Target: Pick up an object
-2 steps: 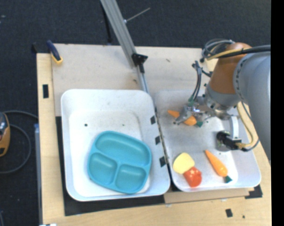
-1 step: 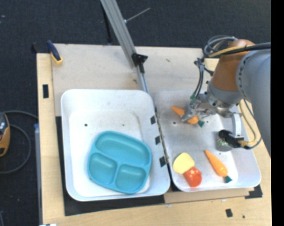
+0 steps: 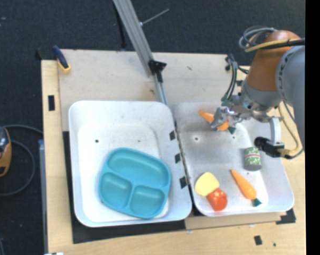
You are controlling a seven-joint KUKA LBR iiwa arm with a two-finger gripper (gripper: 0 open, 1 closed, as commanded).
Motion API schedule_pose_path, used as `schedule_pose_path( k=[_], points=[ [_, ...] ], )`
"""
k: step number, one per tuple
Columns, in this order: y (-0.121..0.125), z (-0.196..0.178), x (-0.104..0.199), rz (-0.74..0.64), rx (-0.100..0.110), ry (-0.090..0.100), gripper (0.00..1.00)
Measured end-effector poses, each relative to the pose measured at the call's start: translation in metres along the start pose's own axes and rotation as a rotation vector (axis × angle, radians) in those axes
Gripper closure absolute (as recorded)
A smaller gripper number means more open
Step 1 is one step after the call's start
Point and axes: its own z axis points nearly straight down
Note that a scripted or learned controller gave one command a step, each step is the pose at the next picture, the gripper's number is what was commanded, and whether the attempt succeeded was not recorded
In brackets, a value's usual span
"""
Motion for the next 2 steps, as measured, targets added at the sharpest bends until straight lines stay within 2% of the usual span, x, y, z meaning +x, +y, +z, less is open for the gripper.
schedule_pose_path(
  k=[2],
  points=[
    [-0.008, -0.112, 0.011, -0.004, -0.003, -0.001, 1.00]
  ],
)
